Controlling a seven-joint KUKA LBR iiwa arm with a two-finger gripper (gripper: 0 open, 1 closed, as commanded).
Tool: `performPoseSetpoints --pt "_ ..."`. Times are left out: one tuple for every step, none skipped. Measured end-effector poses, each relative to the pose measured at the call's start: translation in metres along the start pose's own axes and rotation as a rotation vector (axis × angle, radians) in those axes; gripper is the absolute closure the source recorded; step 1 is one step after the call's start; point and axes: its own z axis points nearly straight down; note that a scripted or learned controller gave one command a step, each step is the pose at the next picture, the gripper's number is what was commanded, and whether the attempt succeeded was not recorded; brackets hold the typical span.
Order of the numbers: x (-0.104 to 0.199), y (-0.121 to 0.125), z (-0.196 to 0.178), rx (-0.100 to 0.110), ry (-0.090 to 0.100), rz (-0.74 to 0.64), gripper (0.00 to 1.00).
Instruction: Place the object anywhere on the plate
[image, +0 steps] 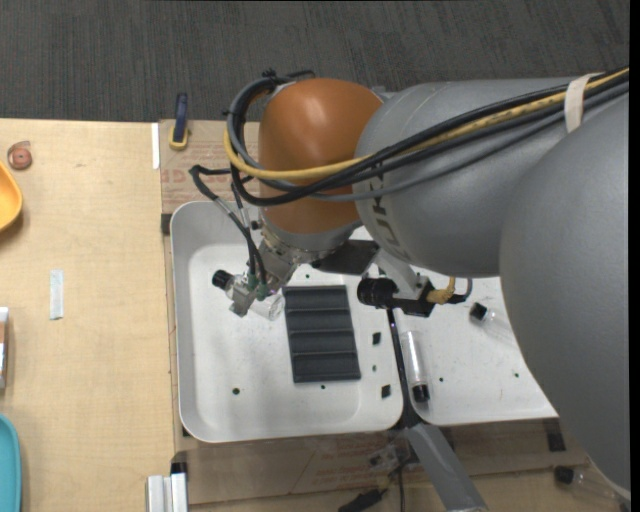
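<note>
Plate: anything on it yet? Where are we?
Done: nothing that shows; the plate in the left bin lies bare. In hand: the gripper hangs low just off the plate's upper-left corner; whether it holds anything I cannot tell. Left: the placing itself.

Left white bin (210, 385) on pale wooden counter (100, 250). Blue clamp (181, 118) just beyond bin's far left corner. Left of bin: pale short strip (56, 296); farther left, small reddish disc (18, 155), orange curved piece (6, 200), teal piece (5, 460) at frame edge. Second white bin (480, 385) touching right side.
</note>
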Motion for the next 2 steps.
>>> performPoseSetpoints --pt "-0.0003 -0.0002 0.0000 0.000 0.000 0.001 0.00" --pt "-0.0023 -0.0010 -0.0082 0.001 0.000 0.005 1.00"
